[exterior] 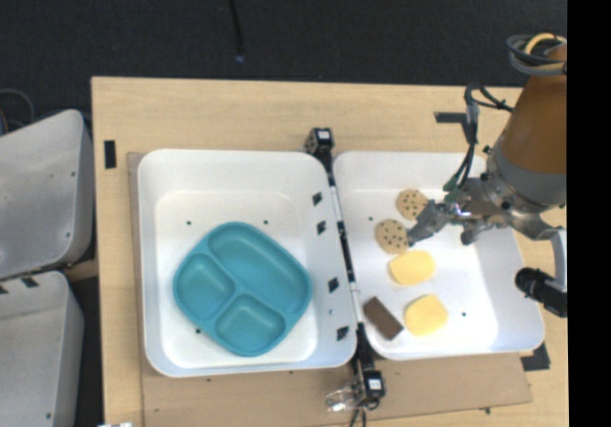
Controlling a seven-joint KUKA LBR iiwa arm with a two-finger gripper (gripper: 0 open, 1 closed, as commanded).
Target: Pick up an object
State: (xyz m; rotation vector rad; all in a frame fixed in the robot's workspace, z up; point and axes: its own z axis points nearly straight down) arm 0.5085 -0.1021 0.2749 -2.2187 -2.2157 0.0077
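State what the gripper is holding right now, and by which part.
Cannot be told. The gripper hangs low over the right bin, beside the two cookies and above a yellow piece; no item is visibly between its tips.

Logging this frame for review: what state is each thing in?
gripper: over the right bin, beside the cookies, holding nothing visible
two cookies: lying flat, side by side
two yellow pieces: lying flat, apart
brown bar: flat by the divider
teal divided plate: right side up in left bin
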